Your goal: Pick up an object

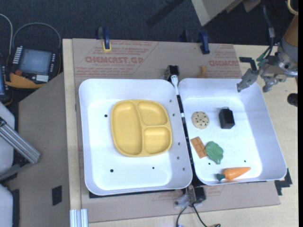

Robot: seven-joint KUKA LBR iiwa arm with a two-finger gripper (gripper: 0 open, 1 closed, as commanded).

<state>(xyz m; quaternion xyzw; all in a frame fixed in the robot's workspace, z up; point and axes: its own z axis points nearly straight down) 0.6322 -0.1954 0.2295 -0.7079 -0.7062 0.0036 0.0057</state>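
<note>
A brown board (156, 56) printed with red lettering covers the bench, held by blue clamps (105, 37) at its far edge. Dark carpet (118, 8) lies beyond. A handheld screen unit (33, 63) rests at the left.

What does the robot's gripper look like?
The gripper is small and made of grey metal, with thin pointed fingers. Dark cables run along the grey arm above it, and a bit of orange band shows near the picture's edge.

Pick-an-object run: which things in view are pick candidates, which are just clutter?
Job:
cookie
black block
cracker
green leaf piece
carrot
gripper, over the right bin's far corner

Lying about:
yellow divided plate in the left bin
handheld control unit
blue clamps
</note>
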